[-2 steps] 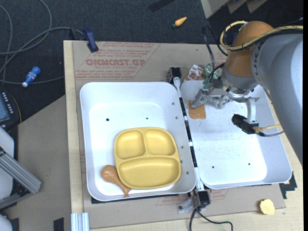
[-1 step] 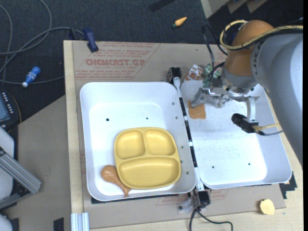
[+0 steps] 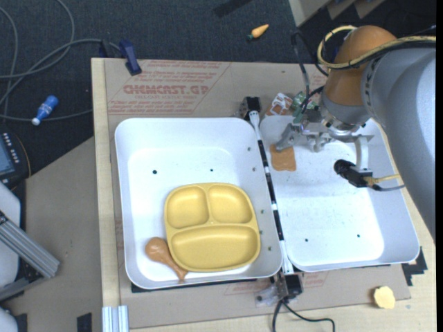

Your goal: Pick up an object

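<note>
sitting on a cardboard-topped bench (image 3: pixel 173 81) over dark carpet (image 3: pixel 55 19), two bins; gripper (image 3: pixel 304 135) grip state unclear.

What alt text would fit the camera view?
A grey arm reaches from the right, its hand over a brown piece in the right bin. The left bin holds a yellow tray and a drumstick.

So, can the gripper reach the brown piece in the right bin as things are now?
Probably yes. The gripper hangs just above the brown piece near the right bin's left wall, and nothing lies between them.
</note>
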`<state>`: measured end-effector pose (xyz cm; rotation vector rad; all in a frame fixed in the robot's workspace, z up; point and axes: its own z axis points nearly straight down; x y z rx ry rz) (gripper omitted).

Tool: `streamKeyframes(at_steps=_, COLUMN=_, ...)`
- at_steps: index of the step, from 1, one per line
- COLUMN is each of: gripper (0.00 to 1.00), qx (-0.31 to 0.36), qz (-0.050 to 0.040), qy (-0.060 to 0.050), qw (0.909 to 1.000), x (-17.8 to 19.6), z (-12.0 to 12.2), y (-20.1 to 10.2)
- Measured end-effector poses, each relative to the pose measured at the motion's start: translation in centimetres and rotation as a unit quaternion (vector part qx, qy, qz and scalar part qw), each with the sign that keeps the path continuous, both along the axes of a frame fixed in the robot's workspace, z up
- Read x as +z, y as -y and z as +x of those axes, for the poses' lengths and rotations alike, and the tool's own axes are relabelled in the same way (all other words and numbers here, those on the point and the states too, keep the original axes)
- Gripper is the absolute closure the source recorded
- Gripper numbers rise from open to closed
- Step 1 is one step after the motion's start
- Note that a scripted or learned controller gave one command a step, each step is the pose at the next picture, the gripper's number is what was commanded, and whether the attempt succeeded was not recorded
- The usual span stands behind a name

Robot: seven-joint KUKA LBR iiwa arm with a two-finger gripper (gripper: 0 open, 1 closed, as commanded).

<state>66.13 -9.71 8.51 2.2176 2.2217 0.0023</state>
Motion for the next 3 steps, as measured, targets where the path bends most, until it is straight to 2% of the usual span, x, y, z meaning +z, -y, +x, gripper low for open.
streamKeyframes(at_steps=1, gripper=0.0, qx=-0.001, qz=0.0002, qy=-0.002, qw=1.0, x=0.0, z=-0.8, y=0.1)
streamKeyframes(at_steps=2, gripper=0.0, qx=0.0, qz=0.0, qy=0.0, qw=1.0, x=0.0, z=0.2, y=0.2)
streamKeyframes(at_steps=3, gripper=0.0, qx=-0.001, qz=0.0005, qy=-0.002, qw=1.0, x=0.0, z=-2.1, y=-0.4)
